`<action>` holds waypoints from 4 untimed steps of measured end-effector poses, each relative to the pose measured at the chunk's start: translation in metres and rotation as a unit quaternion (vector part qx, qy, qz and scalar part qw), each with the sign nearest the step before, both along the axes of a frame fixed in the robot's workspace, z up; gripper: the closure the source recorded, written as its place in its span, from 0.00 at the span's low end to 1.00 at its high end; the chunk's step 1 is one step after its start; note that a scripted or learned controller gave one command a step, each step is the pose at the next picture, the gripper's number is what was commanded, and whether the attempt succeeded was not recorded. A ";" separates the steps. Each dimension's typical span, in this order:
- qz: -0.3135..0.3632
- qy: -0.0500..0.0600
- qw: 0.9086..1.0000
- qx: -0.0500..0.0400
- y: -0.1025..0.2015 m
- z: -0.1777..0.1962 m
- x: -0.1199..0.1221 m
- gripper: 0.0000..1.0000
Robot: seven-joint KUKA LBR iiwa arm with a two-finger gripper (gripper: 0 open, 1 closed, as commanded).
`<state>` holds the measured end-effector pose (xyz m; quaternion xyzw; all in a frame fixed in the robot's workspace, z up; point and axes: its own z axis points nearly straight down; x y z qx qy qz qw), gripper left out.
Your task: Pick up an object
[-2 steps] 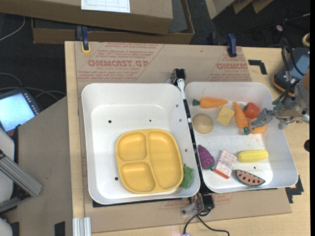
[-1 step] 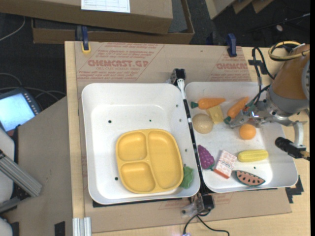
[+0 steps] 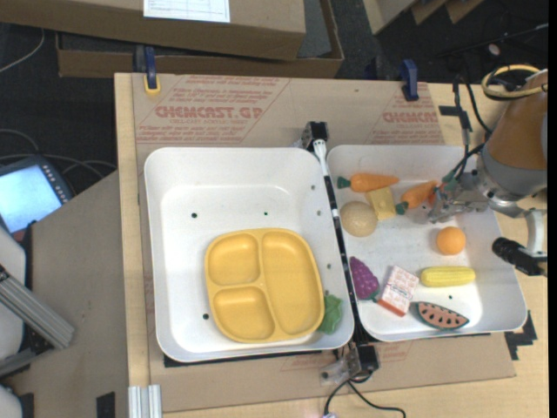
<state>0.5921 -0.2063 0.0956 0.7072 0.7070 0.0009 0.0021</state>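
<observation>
Gripper [image 3: 446,200]: reaching in from the right and sitting low over the upper part of the right bin [image 3: 487,159]; its metal fingers are blurring into the bin floor, so I cannot tell whether they are apart or together, or whether anything is lying between them.
Nearest item: a small orange piece, perhaps a carrot [image 3: 419,193], is lying just beside the gripper's left edge; touching or not, I cannot tell.
Arm [image 3: 515,146]: its orange band is showing above the grey wrist at the right edge.
Other right-bin items: a toy carrot [image 3: 372,182] is lying near the top left, a yellow cheese wedge [image 3: 382,204] just below it, a beige ball [image 3: 358,219] beside the divider, an orange fruit [image 3: 450,240] below the gripper, a corn cob [image 3: 447,276], a watermelon slice [image 3: 442,315], a small printed box [image 3: 398,289], and purple grapes [image 3: 364,279].
Left bin [image 3: 174,181]: holding a yellow compartment tray [image 3: 264,283], with a green leafy item [image 3: 332,313] peeking out at the tray's right edge.
</observation>
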 end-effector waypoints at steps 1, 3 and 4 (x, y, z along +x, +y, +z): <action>0.000 0.000 1.000 0.000 0.000 -0.001 0.000 0.00; 0.000 0.001 1.000 0.001 0.006 0.000 -0.041 1.00; -0.001 0.002 1.000 0.001 0.006 -0.001 -0.042 0.00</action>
